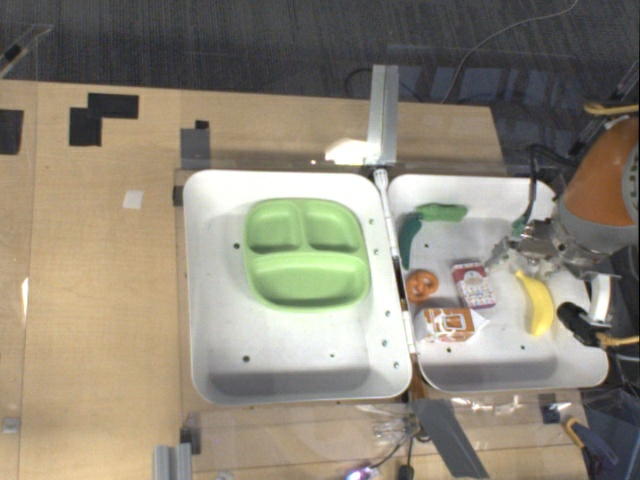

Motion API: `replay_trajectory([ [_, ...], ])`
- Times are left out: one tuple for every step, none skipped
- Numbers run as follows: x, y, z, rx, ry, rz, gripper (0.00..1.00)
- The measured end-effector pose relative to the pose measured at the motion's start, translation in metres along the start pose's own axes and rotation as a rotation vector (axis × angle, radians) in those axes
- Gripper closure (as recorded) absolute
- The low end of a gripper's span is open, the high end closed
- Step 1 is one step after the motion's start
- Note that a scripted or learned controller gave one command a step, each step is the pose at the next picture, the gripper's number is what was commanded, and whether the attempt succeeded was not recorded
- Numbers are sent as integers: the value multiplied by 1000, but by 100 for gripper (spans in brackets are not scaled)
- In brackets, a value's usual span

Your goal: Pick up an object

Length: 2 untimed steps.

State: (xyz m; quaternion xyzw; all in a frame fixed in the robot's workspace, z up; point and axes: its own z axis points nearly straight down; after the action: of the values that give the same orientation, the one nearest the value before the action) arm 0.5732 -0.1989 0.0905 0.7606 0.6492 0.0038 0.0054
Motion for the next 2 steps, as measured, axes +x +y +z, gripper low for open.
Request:
replay_trajectory([
  [-4,-39,-20,9,1,-11,0],
  [-6,-49,-1,0,2,33,0],
])
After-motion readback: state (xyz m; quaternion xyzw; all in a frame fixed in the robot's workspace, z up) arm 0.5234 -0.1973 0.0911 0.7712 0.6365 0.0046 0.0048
